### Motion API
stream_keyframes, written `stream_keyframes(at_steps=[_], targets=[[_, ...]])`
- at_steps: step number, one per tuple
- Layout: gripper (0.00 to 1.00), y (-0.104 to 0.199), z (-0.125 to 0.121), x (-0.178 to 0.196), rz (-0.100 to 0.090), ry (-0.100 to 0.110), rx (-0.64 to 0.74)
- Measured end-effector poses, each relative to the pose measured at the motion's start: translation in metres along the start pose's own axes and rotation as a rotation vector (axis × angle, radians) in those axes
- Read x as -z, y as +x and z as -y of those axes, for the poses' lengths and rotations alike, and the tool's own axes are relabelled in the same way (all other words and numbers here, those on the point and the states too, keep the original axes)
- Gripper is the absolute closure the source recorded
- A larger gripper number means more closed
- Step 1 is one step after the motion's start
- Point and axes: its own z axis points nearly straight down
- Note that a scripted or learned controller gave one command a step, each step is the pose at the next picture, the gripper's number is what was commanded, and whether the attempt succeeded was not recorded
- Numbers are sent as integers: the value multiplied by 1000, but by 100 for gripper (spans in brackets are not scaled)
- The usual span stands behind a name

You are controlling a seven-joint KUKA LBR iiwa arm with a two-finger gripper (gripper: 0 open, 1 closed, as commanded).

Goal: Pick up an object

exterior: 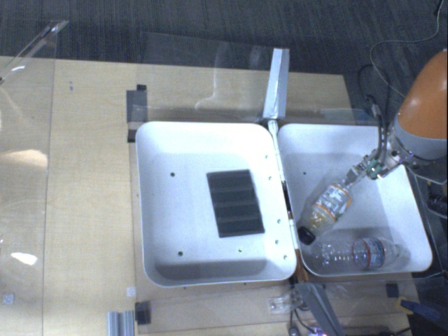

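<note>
Two bottles sat in the right bin [413, 208]: a clear one [357, 253] flat by the near wall, an amber one [329, 207] tilted up toward the tool [372, 168]. Couldn't tell the tool's grip, so the pick looked unfinished.

Lighting is even and fairly bright, from overhead. The two white bins [203, 145] are near overexposed, with little surface detail. A soft shadow lies along the near inner wall of the left bin. Pale glare patches show on the clear panel [24, 159] at left, over the bench [84, 208]. Overall sharpness is low, with mild softness throughout. The arm [427, 110] at right is blurred at its edge. The dark floor [210, 12] shows grain.
</note>
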Motion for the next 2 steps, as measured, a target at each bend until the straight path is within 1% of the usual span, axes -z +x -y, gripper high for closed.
stream_keyframes(at_steps=[1, 2], targets=[[0, 0, 0, 0, 0, 0, 1], [0, 23, -41, 95, 0, -1, -70]])
